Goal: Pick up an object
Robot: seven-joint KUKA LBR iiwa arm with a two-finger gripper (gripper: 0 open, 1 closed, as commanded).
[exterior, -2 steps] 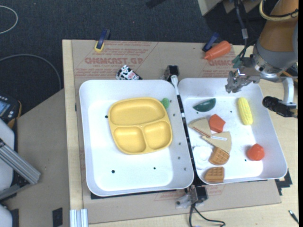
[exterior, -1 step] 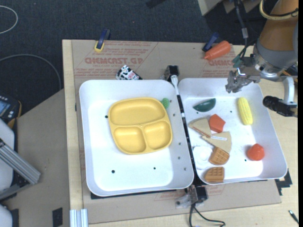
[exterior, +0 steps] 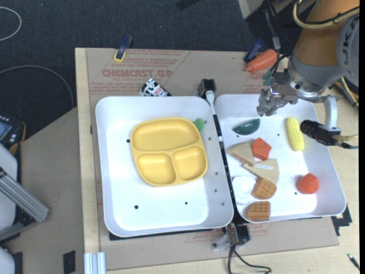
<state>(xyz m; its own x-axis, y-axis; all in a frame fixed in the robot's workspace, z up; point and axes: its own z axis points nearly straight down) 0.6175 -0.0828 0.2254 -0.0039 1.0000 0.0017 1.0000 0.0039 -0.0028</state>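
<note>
Pincer (exterior: 268, 108) above right bin, fingers' spread unclear, green piece (exterior: 246, 127) just below-left

A robotics lab: a cardboard-topped bench (exterior: 171, 67) on dark carpet, loose cables (exterior: 11, 24) left of it, aluminium framing (exterior: 23, 201) at its left corner.

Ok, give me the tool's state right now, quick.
Tool: over the far end of the right bin, just above the dark green piece; nothing visibly held, and open or shut cannot be told.
</note>
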